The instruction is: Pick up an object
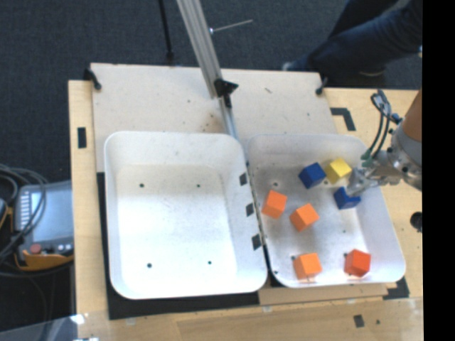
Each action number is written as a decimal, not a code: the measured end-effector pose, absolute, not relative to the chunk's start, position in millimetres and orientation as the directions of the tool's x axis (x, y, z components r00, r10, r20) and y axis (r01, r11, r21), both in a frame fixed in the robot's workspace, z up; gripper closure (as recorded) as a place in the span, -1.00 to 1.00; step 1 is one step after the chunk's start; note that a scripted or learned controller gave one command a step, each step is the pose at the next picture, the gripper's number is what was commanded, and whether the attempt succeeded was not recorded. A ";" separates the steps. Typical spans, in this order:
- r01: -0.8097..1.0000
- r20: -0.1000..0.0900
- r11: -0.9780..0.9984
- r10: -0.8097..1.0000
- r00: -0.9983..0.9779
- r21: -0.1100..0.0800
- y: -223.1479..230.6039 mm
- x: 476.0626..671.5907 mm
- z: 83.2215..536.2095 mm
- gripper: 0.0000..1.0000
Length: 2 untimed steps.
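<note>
The right bin (377, 222) holds several small blocks. A blue block (311, 175) and a yellow block (338, 169) sit side by side near its far wall. A second blue block (345, 199) lies just below my gripper (358, 182), which reaches in over the bin's right rim and partly hides that block's upper right corner. Three orange blocks (274, 204) (304, 216) (308, 265) are spread through the middle and front. A red-orange block (357, 263) rests at the front right corner.
The left bin (178, 212) stands beside the right one, sharing a middle rim. A slanted metal rail (202, 41) rises from the back of the bench. A control pendant (39, 222) and cables lie off the bench at left.
</note>
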<state>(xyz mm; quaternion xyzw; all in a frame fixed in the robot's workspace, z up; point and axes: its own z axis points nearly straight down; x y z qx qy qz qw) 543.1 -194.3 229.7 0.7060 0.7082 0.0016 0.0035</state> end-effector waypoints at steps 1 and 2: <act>1.000 -0.001 0.004 1.000 -0.004 0.004 -195.4 544.1 247.4 1.00; 1.000 0.001 0.008 1.000 -0.008 0.003 -144.6 549.5 256.6 1.00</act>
